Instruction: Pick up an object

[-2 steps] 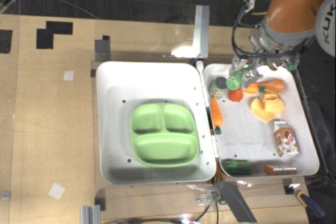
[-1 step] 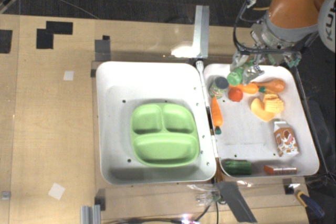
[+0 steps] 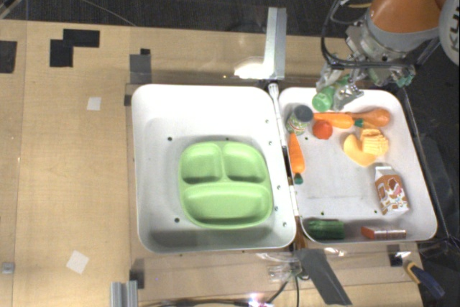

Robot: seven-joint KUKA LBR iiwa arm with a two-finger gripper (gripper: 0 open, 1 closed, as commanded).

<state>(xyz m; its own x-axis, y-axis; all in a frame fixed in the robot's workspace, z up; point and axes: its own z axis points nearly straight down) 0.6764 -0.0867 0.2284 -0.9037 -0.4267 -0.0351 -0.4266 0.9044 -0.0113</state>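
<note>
We see the gripper (image 3: 343, 91) hanging over the far left corner of the right bin (image 3: 352, 208), right beside a small green object (image 3: 324, 98); whether its fingers are apart or together, we cannot tell. Just in front of it lie an orange carrot-like piece (image 3: 352, 119), a red ball (image 3: 323, 129) and a yellow item (image 3: 365, 146). Another carrot (image 3: 295, 154) lies along the bin's left wall, and a small carton (image 3: 390, 192) sits near the right wall. In the left bin (image 3: 151, 154), a green divided tray (image 3: 226, 183) rests in the middle.

Green tray (image 3: 225, 182), orange carrot (image 3: 295, 154)
</note>
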